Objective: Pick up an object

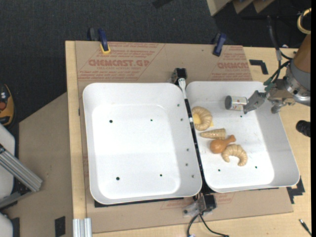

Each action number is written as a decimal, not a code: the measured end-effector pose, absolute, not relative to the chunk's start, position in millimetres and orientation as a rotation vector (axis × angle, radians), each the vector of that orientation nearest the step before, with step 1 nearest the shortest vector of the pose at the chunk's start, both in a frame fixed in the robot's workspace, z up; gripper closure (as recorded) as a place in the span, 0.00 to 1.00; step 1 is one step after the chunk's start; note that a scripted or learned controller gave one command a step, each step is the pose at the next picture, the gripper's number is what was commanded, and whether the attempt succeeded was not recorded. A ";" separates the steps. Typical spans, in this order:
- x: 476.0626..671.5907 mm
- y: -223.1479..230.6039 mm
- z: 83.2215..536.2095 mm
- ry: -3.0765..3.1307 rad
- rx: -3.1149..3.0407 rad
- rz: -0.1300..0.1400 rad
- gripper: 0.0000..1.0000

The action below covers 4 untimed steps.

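Right bin (276, 174), contents: one small cylinder (235, 102) at the far end, long axis left-right; pastries (222, 142) nearer.

My gripper (256, 102): just right of the cylinder, in line with its axis. Whether clenched or released, I cannot tell.

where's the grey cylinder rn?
In the camera view, the grey cylinder lies in the right bin, near its back edge, up and right of the pastries and just left of the gripper.

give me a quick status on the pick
Gripper over right bin, beside small grey cylinder. Nothing seen held. Pastries lie clustered nearer the divider.
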<state>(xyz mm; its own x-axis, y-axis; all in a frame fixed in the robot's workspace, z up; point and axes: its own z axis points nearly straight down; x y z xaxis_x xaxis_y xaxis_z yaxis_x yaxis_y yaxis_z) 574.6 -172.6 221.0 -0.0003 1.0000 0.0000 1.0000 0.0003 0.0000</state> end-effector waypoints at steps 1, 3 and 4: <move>544.9 -177.5 78.9 -2.213 -2.221 0.003 0.00; 670.5 -68.9 191.9 -2.236 -2.221 -0.015 0.00; 666.5 5.7 185.0 -2.228 -2.210 -0.002 0.00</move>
<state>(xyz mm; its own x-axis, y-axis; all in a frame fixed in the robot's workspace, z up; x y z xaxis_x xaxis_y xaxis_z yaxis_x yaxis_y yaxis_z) 666.5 5.7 185.0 -0.0079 1.0000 0.0034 1.0000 0.0079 -0.0013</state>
